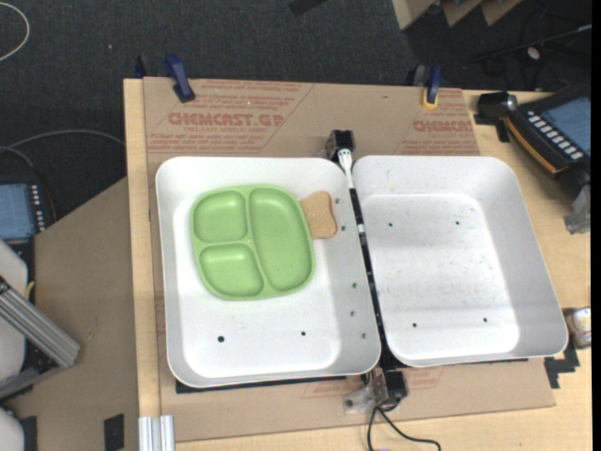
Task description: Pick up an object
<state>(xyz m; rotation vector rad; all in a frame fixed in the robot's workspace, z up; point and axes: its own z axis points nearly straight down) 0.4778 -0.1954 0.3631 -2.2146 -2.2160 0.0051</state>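
You see an evenly lit scene, with soft light from above. The two white bins (pixel 441 195) are the brightest parts and almost wash out, but no hard glare shows. The green plate (pixel 252 242) throws only a faint shadow. The dark floor (pixel 75 26) stays dim. The picture is slightly soft and grainy, and the printed letters on the tabletop (pixel 225 111) remain readable.

Low at the right edge, a small pale grey rounded piece (pixel 583 324) pokes in from the side the robot reaches from. Whether it is part of the robot I cannot tell; too little of it shows.
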